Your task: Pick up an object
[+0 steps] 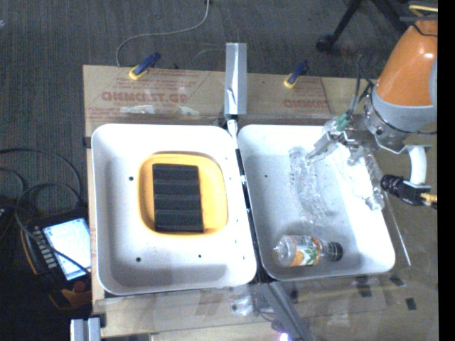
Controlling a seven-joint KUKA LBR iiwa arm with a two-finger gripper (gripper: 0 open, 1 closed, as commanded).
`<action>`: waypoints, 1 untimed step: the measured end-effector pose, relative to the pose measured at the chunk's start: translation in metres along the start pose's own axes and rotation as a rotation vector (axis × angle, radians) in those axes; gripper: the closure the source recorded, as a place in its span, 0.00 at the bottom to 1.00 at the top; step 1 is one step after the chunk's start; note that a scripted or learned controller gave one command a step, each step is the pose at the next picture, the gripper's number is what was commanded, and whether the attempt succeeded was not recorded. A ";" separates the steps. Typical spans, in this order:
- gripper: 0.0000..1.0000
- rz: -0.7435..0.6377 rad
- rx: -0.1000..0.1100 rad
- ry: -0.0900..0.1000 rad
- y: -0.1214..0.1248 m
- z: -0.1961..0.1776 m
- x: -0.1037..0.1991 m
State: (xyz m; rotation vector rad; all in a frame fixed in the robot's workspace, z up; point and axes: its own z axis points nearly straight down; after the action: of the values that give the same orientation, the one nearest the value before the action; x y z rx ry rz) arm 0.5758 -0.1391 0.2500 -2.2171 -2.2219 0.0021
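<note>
Where tool (334,137) hovers: crinkled clear plastic (307,183), smooth cylindrical bottle (307,251).

The bench (206,94) bears two white bins (114,190) side by side.

My pick options: a yellow tray (183,195) with black ribbed insert, flat in the middle of my left bin; a clear plastic bottle (308,251) with orange label and dark cap, on its side near the right bin's front wall.
</note>
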 end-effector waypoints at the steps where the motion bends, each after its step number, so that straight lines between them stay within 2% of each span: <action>1: 0.00 -0.078 -0.003 -0.003 0.002 -0.042 -0.058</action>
State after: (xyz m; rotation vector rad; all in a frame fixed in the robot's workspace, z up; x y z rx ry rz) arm 0.5785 -0.1967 0.2917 -2.1315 -2.3091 0.0021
